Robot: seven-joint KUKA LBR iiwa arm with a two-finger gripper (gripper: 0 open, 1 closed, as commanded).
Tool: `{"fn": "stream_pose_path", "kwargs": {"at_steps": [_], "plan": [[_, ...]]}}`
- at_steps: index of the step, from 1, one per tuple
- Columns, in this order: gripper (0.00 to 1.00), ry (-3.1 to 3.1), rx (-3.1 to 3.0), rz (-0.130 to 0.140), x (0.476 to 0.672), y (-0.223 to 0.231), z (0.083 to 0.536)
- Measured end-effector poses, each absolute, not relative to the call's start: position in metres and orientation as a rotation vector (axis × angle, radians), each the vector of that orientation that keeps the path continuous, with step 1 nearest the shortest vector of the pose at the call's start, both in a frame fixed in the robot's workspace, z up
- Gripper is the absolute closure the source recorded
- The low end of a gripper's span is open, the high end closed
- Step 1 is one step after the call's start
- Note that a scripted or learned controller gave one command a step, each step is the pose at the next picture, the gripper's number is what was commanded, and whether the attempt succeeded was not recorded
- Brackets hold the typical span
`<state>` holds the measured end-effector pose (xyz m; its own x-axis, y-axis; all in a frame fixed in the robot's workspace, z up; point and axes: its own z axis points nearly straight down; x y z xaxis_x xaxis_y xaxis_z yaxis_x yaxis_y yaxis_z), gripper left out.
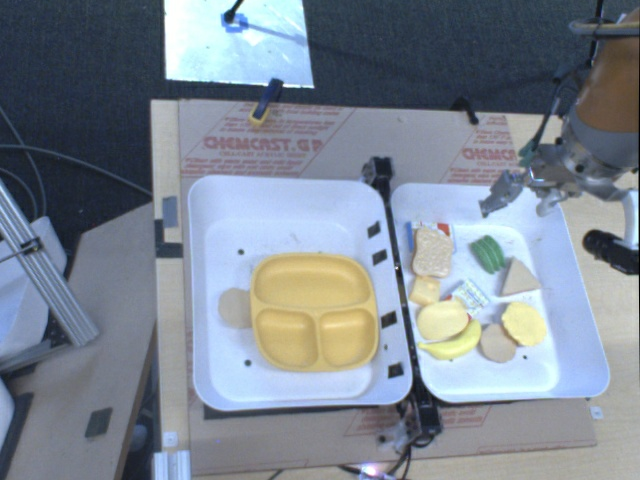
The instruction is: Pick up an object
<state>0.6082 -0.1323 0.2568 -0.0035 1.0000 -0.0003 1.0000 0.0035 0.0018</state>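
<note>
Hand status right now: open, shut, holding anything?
Hand: open, holding nothing, above the right bin's far edge.

toy foods lay clustered in the right bin (575, 298): a cracker (433, 253) near its left wall, a green piece (488, 253) beside it, a tan wedge (519, 279), and a banana (452, 346) toward its front edge.

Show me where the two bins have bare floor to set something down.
Left bin: bare strip along the far wall, beyond the yellow tray. Right bin: bare far corner under the gripper, and a near strip below the banana. Crowded: the right bin's middle, from the cracker and green piece down to the banana.
</note>
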Motion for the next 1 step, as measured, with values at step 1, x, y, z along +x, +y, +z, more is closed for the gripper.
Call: {"fn": "stream_pose_path", "kwargs": {"at_steps": [1], "plan": [[0.00,2.233,2.214,-0.001,0.6374,-0.0913,0.1662]]}}
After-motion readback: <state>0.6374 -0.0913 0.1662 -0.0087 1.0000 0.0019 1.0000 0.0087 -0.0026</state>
